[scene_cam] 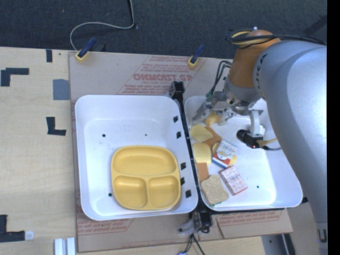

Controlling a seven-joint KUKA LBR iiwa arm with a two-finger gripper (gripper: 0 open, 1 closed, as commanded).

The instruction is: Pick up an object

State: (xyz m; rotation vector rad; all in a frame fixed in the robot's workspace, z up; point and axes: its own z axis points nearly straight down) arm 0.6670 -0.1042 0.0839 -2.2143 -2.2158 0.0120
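My gripper [211, 110] is low over the far left part of the right bin [265, 187], under the orange wrist band. Just below it lies a small pale yellow piece [213, 120]. Further toward the front, along the bin's left side, lie a pale yellow wedge [200, 133], a brown piece [213, 140], a round yellow piece [202, 153], an orange slab [202, 170] and a slice of bread [214, 189]. A small white packet [226, 150] and a pink packet [233, 179] lie beside them. I see nothing held in the gripper.
The left bin [90, 142] holds a yellow divided plate [146, 177]. The arm's big grey body [303, 121] covers the right bin's right side. A black divider [183, 142] runs between the bins. Clamps and a cable lie on the cardboard behind.
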